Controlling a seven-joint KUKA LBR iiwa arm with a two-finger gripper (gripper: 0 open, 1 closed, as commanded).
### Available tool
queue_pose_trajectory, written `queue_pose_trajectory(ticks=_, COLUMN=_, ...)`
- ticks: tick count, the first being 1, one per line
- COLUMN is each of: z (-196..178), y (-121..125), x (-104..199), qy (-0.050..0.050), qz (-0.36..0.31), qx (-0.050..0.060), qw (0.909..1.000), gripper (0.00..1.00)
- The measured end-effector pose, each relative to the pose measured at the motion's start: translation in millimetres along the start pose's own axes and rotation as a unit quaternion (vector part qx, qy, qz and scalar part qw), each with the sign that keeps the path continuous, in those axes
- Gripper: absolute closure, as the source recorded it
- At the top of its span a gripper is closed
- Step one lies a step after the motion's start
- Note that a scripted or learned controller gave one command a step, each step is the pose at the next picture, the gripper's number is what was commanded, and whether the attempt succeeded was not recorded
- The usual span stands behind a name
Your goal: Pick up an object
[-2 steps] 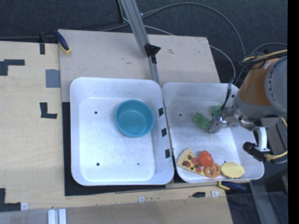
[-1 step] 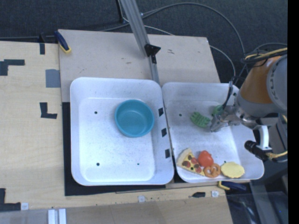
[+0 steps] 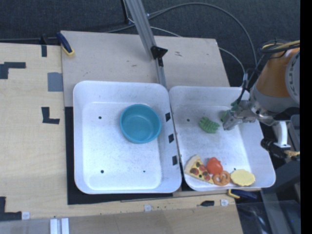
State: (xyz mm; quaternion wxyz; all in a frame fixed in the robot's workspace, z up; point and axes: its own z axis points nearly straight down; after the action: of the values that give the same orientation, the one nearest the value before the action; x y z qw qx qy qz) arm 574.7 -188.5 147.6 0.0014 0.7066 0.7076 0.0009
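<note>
A small green knobbly toy (image 3: 208,125) lies in the middle of the right bin (image 3: 253,145). My gripper (image 3: 230,120) hangs low over that bin, just right of the green toy and apart from it. Along the bin's front edge lie a pizza slice (image 3: 196,168), a red tomato-like piece (image 3: 214,165), a pretzel (image 3: 222,178) and a yellow round piece (image 3: 242,178). In the left bin (image 3: 92,145) a blue bowl (image 3: 140,123) stands upright.
A grey metal pole (image 3: 146,28) slants from the top down to the gap between the bins. Black cables (image 3: 234,23) loop over the bench at the back right. A small blue and yellow clamp (image 3: 65,44) sits at the back left.
</note>
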Motion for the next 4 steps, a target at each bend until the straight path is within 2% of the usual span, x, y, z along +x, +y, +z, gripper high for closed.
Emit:
queue_pose_trajectory(ticks=1, z=-58.9, y=6.7, x=5.9, qy=0.000, qz=0.000, qx=-0.001, qw=1.0000, gripper=1.00)
queue_pose_trajectory(ticks=2, z=-93.9, y=7.2, x=6.0, qy=0.000, qz=0.000, qx=0.000, qw=1.0000, gripper=1.00)
queue_pose_trajectory(ticks=4, z=-80.2, y=25.8, x=117.0, qy=0.001, qz=-0.002, qx=0.002, qw=1.0000, gripper=1.00)
